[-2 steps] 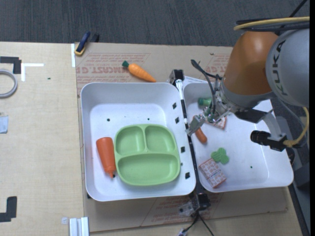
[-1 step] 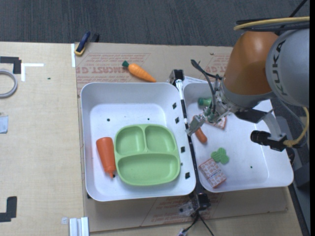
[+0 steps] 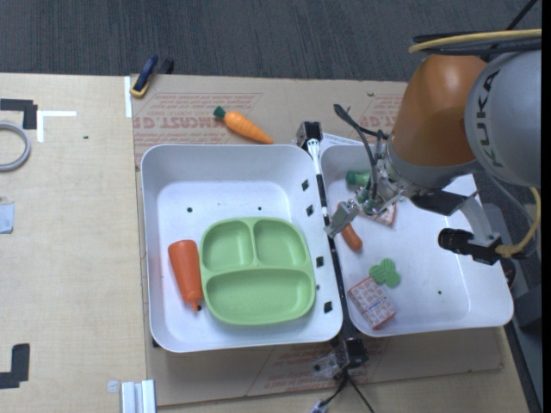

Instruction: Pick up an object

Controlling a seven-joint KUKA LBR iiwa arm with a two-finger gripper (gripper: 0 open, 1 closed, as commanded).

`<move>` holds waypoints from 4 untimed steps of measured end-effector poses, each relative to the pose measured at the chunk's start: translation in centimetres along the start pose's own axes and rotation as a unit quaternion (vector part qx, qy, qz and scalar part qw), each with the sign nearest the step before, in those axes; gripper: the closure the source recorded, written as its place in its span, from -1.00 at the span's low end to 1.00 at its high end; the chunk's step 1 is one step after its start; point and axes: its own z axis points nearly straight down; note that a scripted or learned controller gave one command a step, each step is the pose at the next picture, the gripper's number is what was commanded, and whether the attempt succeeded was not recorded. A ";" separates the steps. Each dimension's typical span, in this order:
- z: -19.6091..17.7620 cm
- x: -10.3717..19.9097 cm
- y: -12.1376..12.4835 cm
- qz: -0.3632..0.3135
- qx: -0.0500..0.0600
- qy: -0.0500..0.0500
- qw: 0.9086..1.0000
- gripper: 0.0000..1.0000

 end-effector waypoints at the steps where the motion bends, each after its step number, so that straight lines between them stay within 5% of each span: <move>1: 0.0 0.0 0.0 0.000 0.000 0.000 1.000 -1.00; 4: 0.0 0.0 0.0 0.000 0.000 0.000 1.000 -1.00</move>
